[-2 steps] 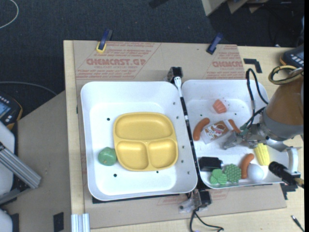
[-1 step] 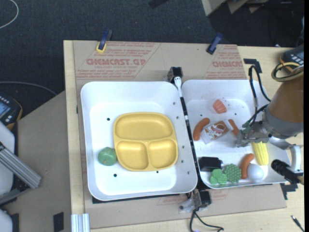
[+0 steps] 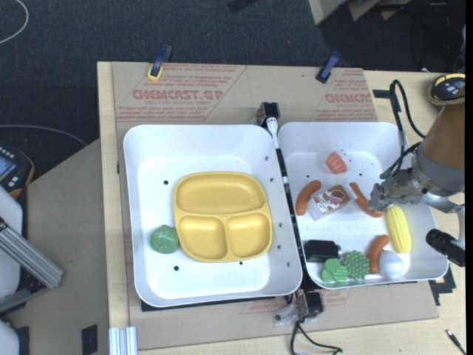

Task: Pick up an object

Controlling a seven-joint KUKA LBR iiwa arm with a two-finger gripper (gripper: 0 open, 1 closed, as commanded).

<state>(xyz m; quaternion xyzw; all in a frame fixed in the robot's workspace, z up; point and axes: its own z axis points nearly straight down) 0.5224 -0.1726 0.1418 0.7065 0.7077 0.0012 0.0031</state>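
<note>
Holding a yellow tray (image 3: 222, 217) and green ball (image 3: 165, 239), the left bin (image 3: 140, 154); fingers' (image 3: 380, 198) state unclear.

Toy food in the right white bin (image 3: 295, 135)
A yellow plastic corn cob (image 3: 399, 228) lies lengthwise near the right wall, beside an orange toy sausage (image 3: 363, 199).
</note>
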